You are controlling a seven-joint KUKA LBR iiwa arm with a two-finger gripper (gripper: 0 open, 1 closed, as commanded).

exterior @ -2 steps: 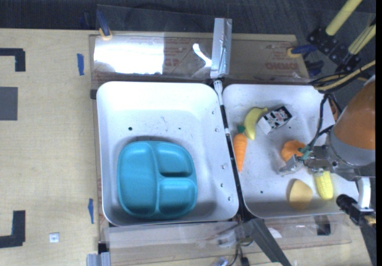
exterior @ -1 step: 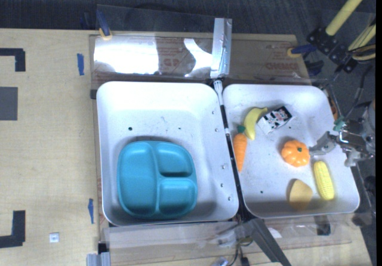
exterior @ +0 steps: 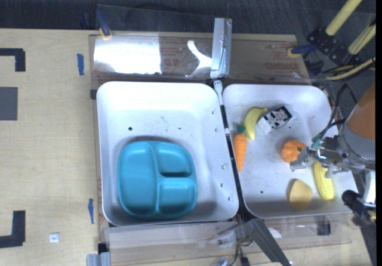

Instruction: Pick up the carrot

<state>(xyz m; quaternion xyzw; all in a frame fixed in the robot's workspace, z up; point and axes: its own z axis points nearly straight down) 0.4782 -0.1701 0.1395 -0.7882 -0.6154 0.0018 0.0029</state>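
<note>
Carrot (exterior: pixel 239 150) by bin wall, banana (exterior: pixel 254 120) touching; gripper (exterior: pixel 305 159) state unclear.

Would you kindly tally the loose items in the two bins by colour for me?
Orange: 2, the carrot and a round orange fruit
Yellow: 3, a banana, a corn cob and a yellow lump
Blue: 1, the divided plate
Black and white: 1, a small packet
Total: 7
</note>
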